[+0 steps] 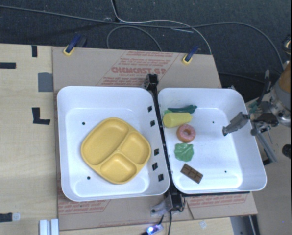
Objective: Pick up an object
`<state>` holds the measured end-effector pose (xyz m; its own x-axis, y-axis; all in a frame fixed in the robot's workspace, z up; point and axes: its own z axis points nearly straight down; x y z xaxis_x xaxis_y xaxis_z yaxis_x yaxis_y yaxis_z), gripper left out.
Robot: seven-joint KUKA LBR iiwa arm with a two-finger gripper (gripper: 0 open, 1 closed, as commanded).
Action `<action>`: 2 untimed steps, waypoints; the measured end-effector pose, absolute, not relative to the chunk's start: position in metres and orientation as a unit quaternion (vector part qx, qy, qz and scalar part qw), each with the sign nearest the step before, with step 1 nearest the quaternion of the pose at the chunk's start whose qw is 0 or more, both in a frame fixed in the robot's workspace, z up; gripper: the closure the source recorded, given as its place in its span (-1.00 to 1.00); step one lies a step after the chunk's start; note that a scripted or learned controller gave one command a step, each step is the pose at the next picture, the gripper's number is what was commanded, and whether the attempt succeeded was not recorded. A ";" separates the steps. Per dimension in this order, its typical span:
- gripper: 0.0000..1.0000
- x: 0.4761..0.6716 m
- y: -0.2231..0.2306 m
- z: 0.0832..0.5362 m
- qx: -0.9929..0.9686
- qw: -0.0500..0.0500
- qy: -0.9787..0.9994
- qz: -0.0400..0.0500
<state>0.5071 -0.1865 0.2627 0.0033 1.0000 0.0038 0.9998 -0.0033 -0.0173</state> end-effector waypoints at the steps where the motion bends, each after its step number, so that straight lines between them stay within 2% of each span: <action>1: -1.00 0.509 -0.186 0.269 -0.707 0.002 -0.708 0.002; 2: -1.00 0.500 -0.185 0.217 -0.707 0.004 -0.707 0.003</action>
